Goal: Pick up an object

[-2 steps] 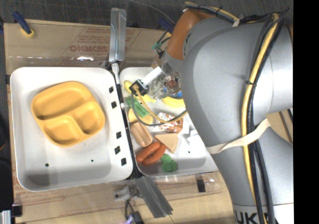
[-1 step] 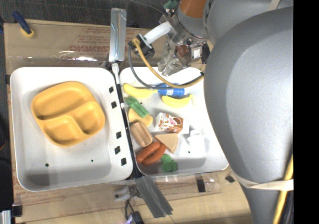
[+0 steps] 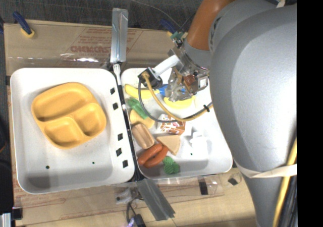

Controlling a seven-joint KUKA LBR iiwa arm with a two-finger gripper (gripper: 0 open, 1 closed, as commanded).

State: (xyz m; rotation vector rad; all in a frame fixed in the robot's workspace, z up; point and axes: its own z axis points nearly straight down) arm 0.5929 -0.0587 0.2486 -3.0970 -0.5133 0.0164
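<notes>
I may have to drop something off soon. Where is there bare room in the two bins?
Left bin: bare floor runs along its near edge below the yellow tray, plus a strip beside the divider. Right bin: crowded; toy food fills its left side and the gripper hangs over its far end.

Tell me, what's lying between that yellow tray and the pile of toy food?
In the camera view, the two bins' touching walls with black clips lie between the yellow tray and the toy food.

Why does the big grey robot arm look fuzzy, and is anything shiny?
In the camera view, the grey arm sits close to the lens, so it looks soft and huge; the yellow tray stays sharp, and the clear plastic strip behind the left bin glints.
</notes>
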